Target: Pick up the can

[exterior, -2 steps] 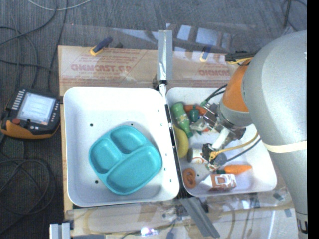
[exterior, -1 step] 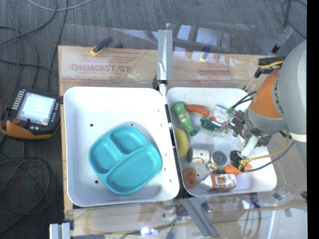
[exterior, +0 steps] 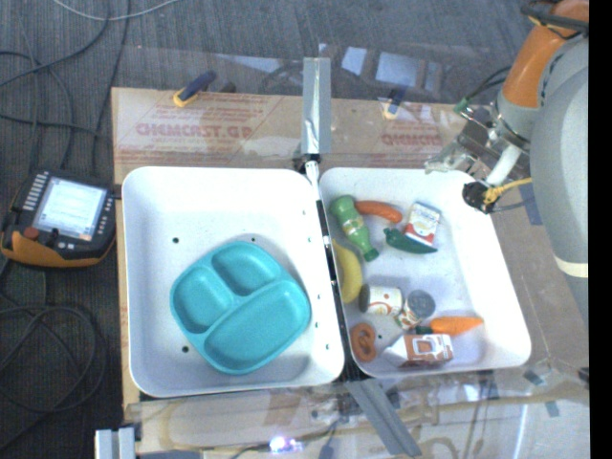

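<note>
Noted in right bin [exterior: 497, 256], front half, grey-topped can [exterior: 419, 305] just beside carrot [exterior: 454, 325] and white-and-red container [exterior: 384, 300], with gripper [exterior: 461, 148] well apart at far rim, holding nothing visible, opening state not determinable.

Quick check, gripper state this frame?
Gripper: cannot be told; it sits past the right bin's far corner, away from the can.

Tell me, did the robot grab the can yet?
Not yet. The can lies in the right bin, beside a carrot, with nothing touching it. The hand is over the bin's top edge, away from it. Reaching, gripping and lifting are all left.
</note>
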`<action>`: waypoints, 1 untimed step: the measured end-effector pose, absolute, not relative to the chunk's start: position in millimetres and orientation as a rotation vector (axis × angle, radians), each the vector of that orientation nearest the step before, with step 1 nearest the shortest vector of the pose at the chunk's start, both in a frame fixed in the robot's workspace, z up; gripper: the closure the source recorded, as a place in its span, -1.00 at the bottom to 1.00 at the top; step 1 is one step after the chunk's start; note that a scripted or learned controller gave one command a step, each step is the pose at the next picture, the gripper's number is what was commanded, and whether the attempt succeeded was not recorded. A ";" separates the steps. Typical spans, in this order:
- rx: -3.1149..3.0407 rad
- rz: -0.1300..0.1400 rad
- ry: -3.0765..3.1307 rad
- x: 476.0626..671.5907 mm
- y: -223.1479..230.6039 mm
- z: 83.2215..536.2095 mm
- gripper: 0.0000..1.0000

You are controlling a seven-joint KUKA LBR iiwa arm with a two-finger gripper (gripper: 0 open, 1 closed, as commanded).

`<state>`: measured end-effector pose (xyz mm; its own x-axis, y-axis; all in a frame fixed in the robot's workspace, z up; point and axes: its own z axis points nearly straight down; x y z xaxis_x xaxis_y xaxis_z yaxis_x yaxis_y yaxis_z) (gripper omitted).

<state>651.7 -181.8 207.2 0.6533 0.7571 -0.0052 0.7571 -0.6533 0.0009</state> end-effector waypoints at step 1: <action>2.897 -0.010 1.223 582.9 -122.7 127.0 -1.00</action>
<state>582.9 -122.7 127.0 0.6976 0.7165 -0.0044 0.7165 -0.6976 -0.0054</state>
